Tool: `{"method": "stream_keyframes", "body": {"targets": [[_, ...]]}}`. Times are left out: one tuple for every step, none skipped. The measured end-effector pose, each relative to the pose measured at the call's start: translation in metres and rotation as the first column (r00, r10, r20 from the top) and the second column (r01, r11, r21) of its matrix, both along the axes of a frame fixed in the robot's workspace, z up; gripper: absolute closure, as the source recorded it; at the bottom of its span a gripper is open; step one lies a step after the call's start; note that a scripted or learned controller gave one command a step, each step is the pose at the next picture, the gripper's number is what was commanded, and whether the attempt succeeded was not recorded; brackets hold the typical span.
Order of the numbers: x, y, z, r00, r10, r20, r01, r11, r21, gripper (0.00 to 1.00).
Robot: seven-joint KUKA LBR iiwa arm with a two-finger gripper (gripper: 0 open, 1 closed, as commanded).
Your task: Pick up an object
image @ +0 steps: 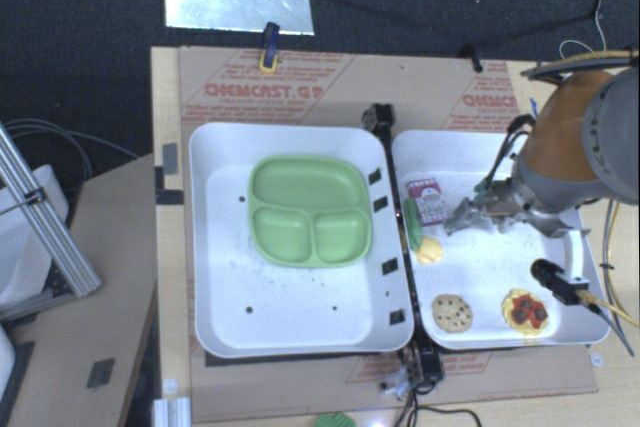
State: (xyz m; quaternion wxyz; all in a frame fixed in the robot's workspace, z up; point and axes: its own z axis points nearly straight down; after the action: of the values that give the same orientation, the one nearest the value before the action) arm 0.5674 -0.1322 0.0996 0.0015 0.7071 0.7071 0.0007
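Note:
My gripper point(458, 218) hangs low over the middle of the right bin point(470, 155), reaching in from the right. Just left of it lies a small pink-and-maroon packet point(427, 200). A green stick-shaped toy point(412, 223) lies along the bin's left wall, with a yellow toy point(429, 251) right below it. A chocolate-chip cookie point(452, 313) and a small round pizza-like piece point(527, 311) rest near the bin's front edge. I see nothing held in the gripper.
The left bin point(215, 315) holds a green divided plate point(308, 211). A black divider with clips point(390, 215) runs between the bins. The grey arm with its orange band point(560, 140) rises over the right bin's right side.

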Motion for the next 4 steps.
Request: {"method": "stream_keyframes", "body": {"targets": [[-0.019, 0.047, -0.005, 1.000, 0.003, -0.001, -0.003, 1.000, -0.005, 0.00], [-0.006, 0.010, -0.015, 1.000, -0.001, -0.001, 0.001, 1.000, 0.000, 0.00], [0.002, 0.001, -0.015, 1.000, 0.001, 0.000, -0.001, 1.000, 0.001, 0.00], [0.011, 0.000, -0.015, 1.000, 0.004, 0.000, -0.004, 1.000, 0.001, 0.00]]}}
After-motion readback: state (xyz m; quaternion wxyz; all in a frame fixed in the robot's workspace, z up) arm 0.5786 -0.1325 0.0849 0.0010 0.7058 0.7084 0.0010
